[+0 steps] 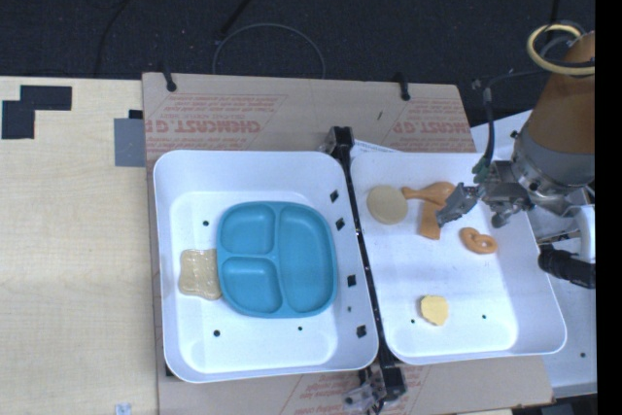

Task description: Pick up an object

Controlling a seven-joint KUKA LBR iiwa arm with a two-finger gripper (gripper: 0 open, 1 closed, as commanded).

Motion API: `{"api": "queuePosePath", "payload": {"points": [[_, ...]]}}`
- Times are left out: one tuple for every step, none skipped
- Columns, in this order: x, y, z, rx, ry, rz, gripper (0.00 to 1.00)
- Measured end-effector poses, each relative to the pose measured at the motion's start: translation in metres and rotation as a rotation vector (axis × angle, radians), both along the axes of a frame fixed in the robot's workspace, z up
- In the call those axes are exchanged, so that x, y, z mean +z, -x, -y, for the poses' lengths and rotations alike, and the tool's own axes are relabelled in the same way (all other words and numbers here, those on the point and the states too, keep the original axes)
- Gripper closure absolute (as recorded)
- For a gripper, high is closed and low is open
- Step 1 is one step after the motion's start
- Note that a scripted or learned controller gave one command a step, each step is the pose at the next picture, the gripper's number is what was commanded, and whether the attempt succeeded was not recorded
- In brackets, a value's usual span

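The right bin (505, 326) holds a round beige disc (388, 205), an orange carrot-shaped piece (431, 209), a small orange pretzel-like ring (478, 241) and a yellow lump (434, 310). My gripper (478, 212) reaches in from the right and hovers low over the upper middle of this bin, open. One dark finger (455, 206) lies right beside the orange carrot-shaped piece. The ring sits just below the gripper. Nothing is held between the fingers.
The left bin (185, 345) holds a blue three-part plate (276, 258) with a pale tan sponge-like piece (199, 274) against its left side. A black divider rail (355, 248) runs between the bins. A wooden benchtop lies to the left.
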State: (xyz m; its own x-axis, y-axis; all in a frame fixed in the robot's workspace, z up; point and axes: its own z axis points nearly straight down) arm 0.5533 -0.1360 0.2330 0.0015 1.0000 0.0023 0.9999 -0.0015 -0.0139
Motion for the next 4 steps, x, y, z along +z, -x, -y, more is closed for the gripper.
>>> {"api": "queuePosePath", "payload": {"points": [[0.006,-0.002,0.0,0.002,0.002,0.012,0.0],[-0.055,0.005,-0.006,0.002,0.0,0.004,0.0],[-0.119,0.008,-0.011,0.002,0.0,0.004,0.0],[-0.147,0.008,-0.012,0.001,0.001,0.01,0.0]]}}
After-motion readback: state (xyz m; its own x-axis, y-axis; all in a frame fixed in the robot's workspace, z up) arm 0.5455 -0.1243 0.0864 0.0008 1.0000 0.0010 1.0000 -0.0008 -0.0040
